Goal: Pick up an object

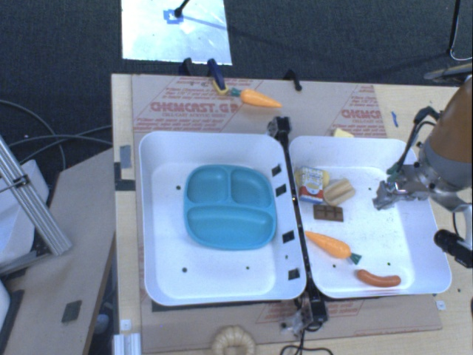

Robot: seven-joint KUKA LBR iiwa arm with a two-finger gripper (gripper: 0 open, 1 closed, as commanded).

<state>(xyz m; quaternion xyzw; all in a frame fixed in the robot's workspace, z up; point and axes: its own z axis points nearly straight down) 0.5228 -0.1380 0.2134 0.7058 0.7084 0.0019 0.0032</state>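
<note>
In the right bin (414, 272) lie a small carton (311, 183), a bread roll (339, 191), a brown chocolate bar (328, 213), a toy carrot (329, 245) and a red sausage (379, 278). My gripper (386, 196) hangs over the right side of this bin, to the right of the roll and apart from every object. Nothing shows between its fingers, and how they stand is too small to tell.
The left bin (166, 272) holds a blue divided plate (228, 205). A second toy carrot (256, 98) lies on the board behind the bins. A yellow piece (342, 132) sits at the right bin's back rim. A beige ring (234, 341) rests at the bench's front edge.
</note>
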